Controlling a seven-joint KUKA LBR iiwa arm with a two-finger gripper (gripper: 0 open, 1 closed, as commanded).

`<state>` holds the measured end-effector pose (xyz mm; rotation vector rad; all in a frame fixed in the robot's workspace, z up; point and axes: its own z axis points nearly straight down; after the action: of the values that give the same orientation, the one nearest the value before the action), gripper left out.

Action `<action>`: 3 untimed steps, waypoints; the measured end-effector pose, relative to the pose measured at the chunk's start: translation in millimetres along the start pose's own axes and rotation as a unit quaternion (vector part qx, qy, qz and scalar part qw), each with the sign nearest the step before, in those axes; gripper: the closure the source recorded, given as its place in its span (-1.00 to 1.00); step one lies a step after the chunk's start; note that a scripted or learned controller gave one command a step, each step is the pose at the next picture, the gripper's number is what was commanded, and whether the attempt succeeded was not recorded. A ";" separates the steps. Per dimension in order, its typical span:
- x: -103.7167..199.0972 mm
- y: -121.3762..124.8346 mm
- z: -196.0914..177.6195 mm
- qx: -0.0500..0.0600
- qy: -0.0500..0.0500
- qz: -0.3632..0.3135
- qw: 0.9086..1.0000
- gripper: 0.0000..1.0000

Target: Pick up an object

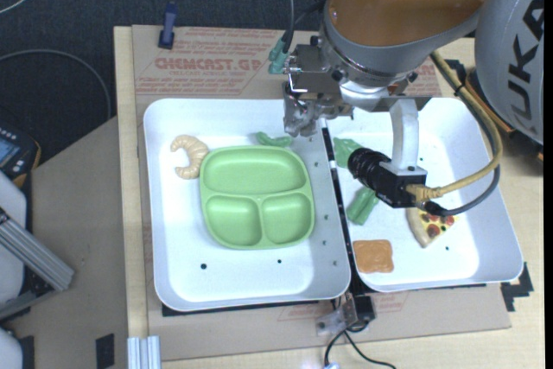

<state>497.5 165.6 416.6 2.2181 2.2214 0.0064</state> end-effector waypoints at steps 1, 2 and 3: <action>-49.2 -19.7 53.6 0.006 -0.002 0.004 1.000 1.00; -46.0 -18.0 40.2 0.001 0.000 0.001 1.000 1.00; -45.5 -17.4 29.9 0.000 0.000 0.001 1.000 1.00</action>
<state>480.3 120.0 386.5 2.2199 2.2198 0.0052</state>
